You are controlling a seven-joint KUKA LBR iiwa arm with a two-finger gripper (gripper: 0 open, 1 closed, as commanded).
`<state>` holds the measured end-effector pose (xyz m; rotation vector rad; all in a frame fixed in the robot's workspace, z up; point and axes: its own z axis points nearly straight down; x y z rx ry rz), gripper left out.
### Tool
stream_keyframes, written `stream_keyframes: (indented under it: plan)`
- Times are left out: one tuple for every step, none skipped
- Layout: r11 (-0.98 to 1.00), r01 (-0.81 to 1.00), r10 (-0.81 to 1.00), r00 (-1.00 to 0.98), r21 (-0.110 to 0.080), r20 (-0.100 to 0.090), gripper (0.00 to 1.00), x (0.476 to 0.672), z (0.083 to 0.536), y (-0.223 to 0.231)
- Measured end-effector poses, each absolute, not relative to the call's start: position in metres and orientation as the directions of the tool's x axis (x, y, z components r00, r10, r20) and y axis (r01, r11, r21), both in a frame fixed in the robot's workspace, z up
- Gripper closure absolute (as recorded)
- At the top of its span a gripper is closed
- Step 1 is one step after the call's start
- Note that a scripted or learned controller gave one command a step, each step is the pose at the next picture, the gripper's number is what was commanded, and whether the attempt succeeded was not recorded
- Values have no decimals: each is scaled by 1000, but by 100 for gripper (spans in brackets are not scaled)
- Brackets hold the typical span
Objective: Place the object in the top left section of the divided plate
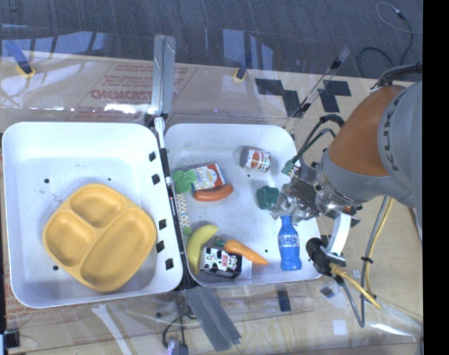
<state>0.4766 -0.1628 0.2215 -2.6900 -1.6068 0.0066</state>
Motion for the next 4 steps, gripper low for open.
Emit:
stream_keyframes:
  plan:
    - [-231,973,973,231,0,0,100,477,255,-123]
    - [-105,995,995,105,0,0,100,478,292,-88]
    - [170,985,985,-170,-3,1,100,477,285,-79]
    - [295,956,956,-295,1,-1,100,478,315,-59]
